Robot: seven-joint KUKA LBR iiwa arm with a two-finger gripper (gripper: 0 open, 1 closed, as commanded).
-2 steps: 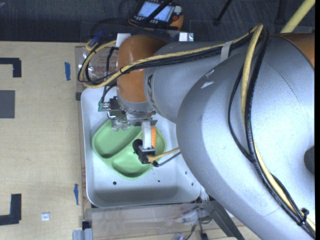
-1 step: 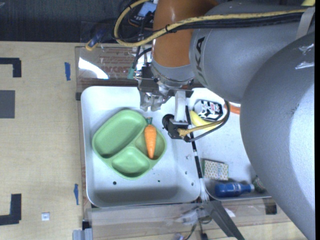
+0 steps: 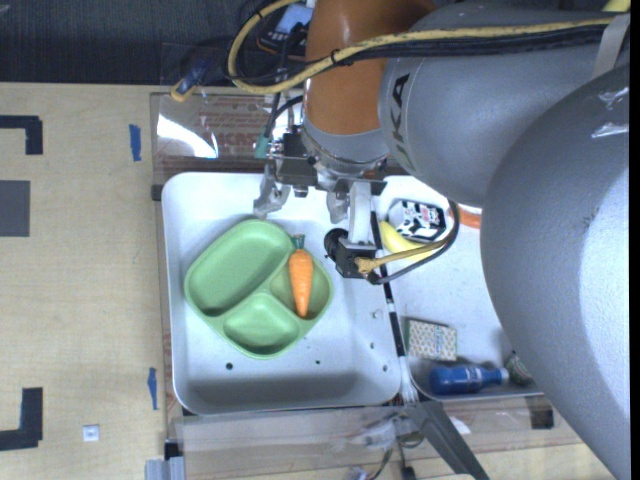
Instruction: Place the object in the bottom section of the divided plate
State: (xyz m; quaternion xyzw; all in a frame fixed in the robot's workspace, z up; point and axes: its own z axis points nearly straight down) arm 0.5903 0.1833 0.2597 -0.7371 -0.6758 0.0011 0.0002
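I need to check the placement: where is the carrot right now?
The carrot lies in the right-hand compartment of the green divided plate, in the left white bin, just below the end effector.

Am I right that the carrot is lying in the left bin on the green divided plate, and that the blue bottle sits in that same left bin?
Not quite. The carrot does lie on the green divided plate in the left bin, but the blue bottle lies in the right bin, near its lower edge, as the camera view shows.
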